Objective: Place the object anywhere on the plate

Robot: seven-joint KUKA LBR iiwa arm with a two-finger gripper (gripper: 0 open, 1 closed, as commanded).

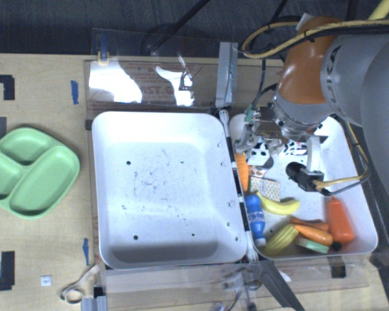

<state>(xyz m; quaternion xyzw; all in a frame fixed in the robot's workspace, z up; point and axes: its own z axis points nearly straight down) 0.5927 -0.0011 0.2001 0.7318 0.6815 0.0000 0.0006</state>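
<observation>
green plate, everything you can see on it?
The plate is pale green, looks like matte plastic, with rounded corners and raised ridges splitting it into three compartments: two small ones at the top, one long one at the lower right. It lies flat on the wooden bench, left of the left bin and apart from it. Nothing lies in it.

One fixed overhead cam, slanted down on both bins (159,180), arm (350,63) entering right.

Robotics lab bench: industrial arm (350,63) over two white bins (162,251), blue tape marks (74,92) on wooden benchtop (39,251), loose cabling (272,37) overhead
</observation>
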